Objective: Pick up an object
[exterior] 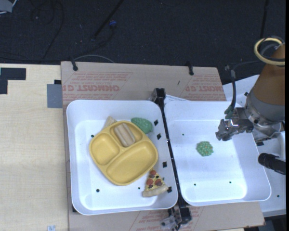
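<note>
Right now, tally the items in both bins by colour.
Yellow: 1, the divided plate
Green: 2, the leafy piece beside the plate, and the broccoli-like clump in the right bin
Tan: 1, the hot dog on the plate
Multicoloured: 1, the pizza slice
Total: 5

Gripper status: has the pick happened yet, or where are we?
Done: the arm has reached over the right bin, with the gripper above its right half. In hand: nothing seen between the fingers; the green lumpy object lies on the bin floor, apart from the gripper. Left: descend, close on something and lift. The yellow tray, hot dog, pizza slice and green piece sit untouched in the left bin.
</note>
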### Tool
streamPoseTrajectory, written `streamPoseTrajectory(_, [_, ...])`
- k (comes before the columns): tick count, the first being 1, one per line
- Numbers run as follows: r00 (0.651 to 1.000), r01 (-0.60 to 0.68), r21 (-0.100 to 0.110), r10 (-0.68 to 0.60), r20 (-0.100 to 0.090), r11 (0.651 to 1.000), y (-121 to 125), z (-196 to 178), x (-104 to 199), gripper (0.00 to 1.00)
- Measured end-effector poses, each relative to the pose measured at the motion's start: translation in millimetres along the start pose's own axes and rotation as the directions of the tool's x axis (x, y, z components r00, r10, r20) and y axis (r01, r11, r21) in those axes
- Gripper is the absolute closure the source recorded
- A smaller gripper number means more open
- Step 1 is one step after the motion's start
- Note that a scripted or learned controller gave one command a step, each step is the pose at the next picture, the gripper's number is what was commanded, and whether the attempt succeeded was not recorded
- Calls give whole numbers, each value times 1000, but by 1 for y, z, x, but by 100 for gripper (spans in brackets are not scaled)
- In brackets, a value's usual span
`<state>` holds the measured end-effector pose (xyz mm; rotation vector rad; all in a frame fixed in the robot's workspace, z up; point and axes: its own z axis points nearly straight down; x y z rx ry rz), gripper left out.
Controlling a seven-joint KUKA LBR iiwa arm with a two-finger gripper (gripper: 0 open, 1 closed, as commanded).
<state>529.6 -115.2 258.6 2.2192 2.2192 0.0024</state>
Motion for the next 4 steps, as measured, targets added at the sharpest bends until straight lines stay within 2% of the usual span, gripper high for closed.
streamPoseTrajectory(2, [1000,4,6,-4,-2,1000,14,-4,92,100])
streamPoseTrajectory(3, [1000,6,6,-6,-3,1000,27,-3,151,100])
streamPoseTrajectory(4, [1000,5,9,-5,-2,1000,24,11,201,100])
